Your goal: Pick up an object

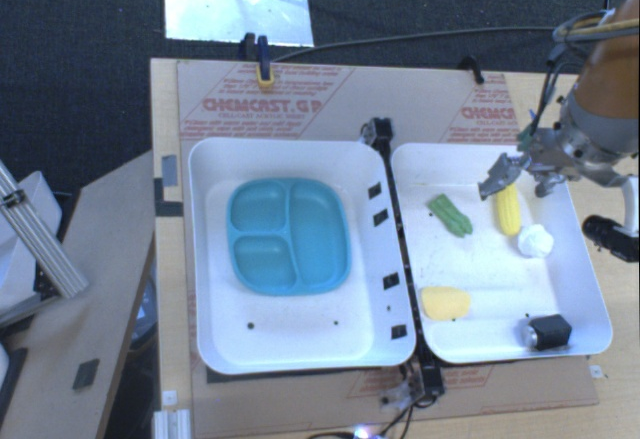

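**Claw poised over the corn**

Now, starting nearest the camera in the right bin [597,312]: a small black block [548,331] sits at about five o'clock in the bin, and a yellow lump [445,303] lies at seven o'clock beside the centre divider. Further in, a white ball-like piece [535,242] rests toward three o'clock, touching or just beside the lower end of the yellow corn cob [509,210]. The green pepper-like piece [451,215] lies to the cob's nine o'clock side, apart from it.

Furthest back, the gripper [527,178] hangs over the bin's far right part, its two fingers spread wide, one tip to the left of the cob's top end and the other to the right (nothing sits between them yet). The corn lies directly at the claw's six o'clock, just below it, with its long axis running twelve to six. The fingers seem to straddle across that axis, so a straight descent looks like the likely next step.

The left bin [215,327] holds a blue divided plate [290,235].
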`<state>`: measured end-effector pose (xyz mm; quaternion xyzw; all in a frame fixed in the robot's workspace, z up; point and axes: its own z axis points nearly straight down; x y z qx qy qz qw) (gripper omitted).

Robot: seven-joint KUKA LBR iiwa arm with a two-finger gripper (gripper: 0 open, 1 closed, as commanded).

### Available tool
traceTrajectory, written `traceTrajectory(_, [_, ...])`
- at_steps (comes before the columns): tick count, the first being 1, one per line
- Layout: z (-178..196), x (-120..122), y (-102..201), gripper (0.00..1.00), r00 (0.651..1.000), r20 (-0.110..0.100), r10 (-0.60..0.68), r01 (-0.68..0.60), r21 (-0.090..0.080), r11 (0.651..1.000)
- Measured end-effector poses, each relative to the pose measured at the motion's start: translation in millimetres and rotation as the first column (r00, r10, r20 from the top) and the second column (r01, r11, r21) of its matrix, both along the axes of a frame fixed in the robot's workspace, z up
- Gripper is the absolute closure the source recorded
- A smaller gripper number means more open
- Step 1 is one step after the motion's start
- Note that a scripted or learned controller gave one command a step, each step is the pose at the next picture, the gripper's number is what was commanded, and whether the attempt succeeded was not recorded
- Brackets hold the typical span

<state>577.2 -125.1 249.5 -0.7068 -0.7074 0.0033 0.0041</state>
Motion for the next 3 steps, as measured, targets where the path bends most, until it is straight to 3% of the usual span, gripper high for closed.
traceTrajectory(1, [6.8,2.2,0.3,0.0,1.0,0.012,0.002,-0.002,-0.002,1.0])
traceTrajectory(3, [-114.6,-2.5,-1.9,0.0,1.0,0.007,0.0,0.0,0.0,1.0])
